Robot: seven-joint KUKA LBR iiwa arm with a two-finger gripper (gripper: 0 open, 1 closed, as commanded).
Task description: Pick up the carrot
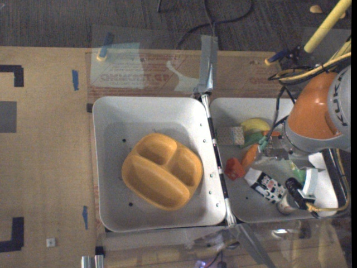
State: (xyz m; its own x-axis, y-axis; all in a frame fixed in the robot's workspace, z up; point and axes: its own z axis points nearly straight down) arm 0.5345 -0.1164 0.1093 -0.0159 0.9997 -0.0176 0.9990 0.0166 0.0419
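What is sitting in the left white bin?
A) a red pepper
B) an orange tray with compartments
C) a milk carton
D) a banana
B: the orange tray, split into compartments, lies in the left bin, while the small toy foods lie in the right bin near the arm.

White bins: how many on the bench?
2. Left bin holds an orange divided tray. Right bin holds the carrot and other small items, with the arm over it; some items may be hidden beneath.
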